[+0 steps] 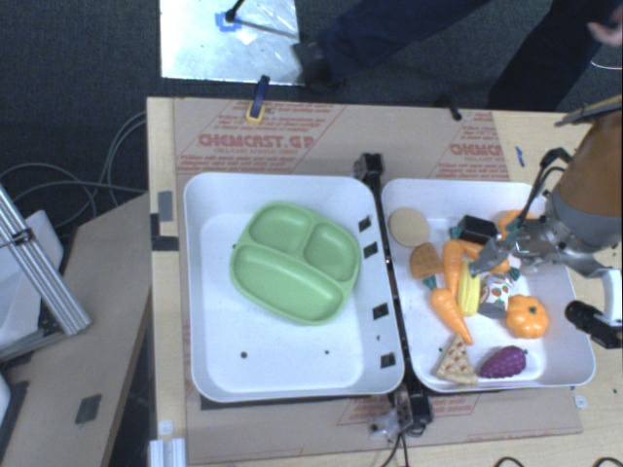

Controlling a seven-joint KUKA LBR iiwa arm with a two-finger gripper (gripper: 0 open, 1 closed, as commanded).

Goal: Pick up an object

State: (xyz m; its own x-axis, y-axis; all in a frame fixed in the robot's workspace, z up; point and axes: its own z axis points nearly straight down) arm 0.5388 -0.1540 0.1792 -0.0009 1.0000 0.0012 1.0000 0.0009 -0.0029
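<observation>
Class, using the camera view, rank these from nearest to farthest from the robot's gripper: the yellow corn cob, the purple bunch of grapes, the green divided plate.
1. Yellow corn cob, in the right bin, just left of the gripper.
2. Purple bunch of grapes, near the right bin's front edge.
3. Green divided plate, across in the left bin.

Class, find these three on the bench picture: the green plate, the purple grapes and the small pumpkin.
green plate (pixel 277 285), camera view, bare floor of its big front compartment.
grapes (pixel 503 362), camera view, middle of the bunch.
pumpkin (pixel 527 316), camera view, centre of its orange body.
</observation>
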